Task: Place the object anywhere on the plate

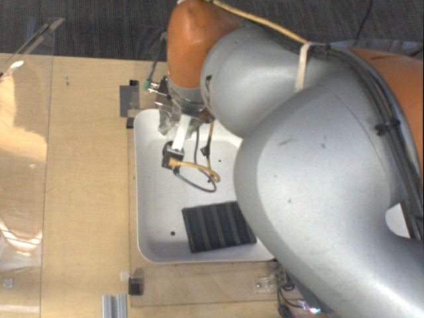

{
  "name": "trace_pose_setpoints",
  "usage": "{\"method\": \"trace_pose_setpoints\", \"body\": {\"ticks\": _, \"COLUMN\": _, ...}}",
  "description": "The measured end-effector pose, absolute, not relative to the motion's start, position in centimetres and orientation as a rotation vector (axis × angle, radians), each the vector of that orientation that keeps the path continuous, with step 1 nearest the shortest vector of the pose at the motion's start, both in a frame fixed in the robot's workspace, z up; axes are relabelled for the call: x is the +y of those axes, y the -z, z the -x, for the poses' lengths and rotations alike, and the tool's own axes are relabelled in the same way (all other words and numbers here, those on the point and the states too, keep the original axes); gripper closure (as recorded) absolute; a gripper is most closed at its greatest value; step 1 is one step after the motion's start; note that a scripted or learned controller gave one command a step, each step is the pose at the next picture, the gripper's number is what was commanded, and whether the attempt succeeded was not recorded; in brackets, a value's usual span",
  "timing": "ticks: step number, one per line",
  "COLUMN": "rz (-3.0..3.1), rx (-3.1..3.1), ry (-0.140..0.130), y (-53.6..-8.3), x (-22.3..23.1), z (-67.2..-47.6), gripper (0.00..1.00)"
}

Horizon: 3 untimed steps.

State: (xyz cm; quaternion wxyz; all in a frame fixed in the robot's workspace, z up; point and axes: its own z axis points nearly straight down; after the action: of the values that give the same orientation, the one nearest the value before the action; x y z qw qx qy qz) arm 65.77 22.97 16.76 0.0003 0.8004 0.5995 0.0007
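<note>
A black block (pixel 217 226) lies near the bin's (pixel 192 258) lower wall, bare floor leftward.

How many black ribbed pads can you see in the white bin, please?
1: the pad lies flat at the view's lower end of the bin; the arm may hide others.

Shining in bright and even from above, leaving the white bin (pixel 149 204) close to washed out along its left wall. Throwing pale glare patches across the clear sheet (pixel 20 144) at the left of the desk (pixel 86 177). Spreading a broad soft sheen over the grey arm (pixel 331 197) and a warmer one over the orange band (pixel 189 42). Casting only faint, soft-edged shadows beneath the tool (pixel 177 121) and round the black ribbed block (pixel 217 226). Softening slightly everywhere, smearing fine detail around the tool, blurring a little at the near right.
</note>
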Motion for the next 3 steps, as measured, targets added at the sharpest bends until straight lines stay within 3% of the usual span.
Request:
{"method": "trace_pose_setpoints", "body": {"ticks": 2, "rz": -2.492, "rx": 1.908, "ry": -0.011, "y": -19.0, "x": 23.6, "z": -65.8, "gripper": 1.00}}
{"method": "trace_pose_setpoints", "body": {"ticks": 3, "rz": -2.009, "rx": 2.415, "ry": -0.004, "y": -12.0, "x": 20.6, "z": -61.1, "gripper": 1.00}}
